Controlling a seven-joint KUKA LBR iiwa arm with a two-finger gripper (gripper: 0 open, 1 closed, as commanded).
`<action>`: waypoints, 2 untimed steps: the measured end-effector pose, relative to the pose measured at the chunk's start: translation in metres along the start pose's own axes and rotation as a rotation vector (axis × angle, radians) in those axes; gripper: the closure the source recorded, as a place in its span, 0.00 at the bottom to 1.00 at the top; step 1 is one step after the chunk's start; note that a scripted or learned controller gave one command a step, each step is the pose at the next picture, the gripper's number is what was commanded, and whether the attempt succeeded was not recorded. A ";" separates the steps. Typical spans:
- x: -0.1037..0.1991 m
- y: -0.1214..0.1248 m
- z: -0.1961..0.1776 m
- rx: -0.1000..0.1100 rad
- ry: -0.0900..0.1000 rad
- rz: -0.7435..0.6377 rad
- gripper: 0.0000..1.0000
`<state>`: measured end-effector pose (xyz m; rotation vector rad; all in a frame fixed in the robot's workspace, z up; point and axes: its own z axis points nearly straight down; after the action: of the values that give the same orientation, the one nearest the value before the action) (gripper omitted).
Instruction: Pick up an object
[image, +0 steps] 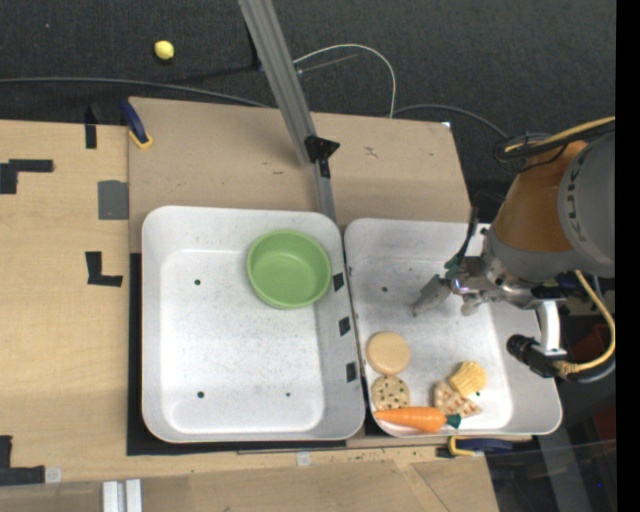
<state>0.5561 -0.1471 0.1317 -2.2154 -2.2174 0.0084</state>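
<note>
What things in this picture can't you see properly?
- Camera view: the gripper is small and dark, so its fingers blur together.
- The yellow toy and the spotted round one are too small to name.
- The carrot covers the near edge of the right bin.
- The arm is cut off at the right.

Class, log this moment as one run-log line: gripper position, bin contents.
gripper: over right bin, nothing held | right bin: carrot, round biscuit, other small toy foods | left bin: green bowl

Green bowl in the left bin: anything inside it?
The green bowl shows bare green inside, nothing visible in it. The bin floor beneath it is covered, so that can't be checked.
</note>
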 end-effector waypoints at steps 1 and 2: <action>0.000 0.001 0.043 -0.008 -0.003 -0.001 0.00; 0.001 0.000 0.033 -0.008 -0.001 -0.001 1.00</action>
<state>0.5563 -0.1461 0.0990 -2.2182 -2.2235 0.0016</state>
